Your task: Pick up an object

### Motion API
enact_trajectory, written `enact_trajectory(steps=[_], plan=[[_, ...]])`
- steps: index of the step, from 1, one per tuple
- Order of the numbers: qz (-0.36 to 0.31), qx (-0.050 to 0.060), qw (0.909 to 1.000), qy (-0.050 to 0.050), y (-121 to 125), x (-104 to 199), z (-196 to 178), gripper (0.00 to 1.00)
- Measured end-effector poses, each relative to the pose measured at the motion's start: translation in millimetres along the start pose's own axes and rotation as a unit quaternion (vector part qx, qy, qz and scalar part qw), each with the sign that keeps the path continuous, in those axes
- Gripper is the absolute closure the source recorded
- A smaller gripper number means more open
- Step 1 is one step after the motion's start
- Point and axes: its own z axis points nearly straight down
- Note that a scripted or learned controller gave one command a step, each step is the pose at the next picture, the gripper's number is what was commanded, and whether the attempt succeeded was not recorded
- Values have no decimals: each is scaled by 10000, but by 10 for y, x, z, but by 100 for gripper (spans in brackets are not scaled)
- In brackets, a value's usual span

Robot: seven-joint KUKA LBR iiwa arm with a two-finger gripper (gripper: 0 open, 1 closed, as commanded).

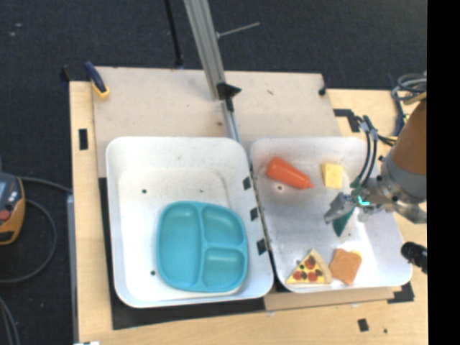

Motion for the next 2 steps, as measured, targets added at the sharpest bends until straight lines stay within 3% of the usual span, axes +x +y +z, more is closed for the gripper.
enact_trajectory(steps=[1,2], plan=[[-3,-15,10000,-4,12,-2,-7,0],[4,9,10000,1,37,78,576,0]])
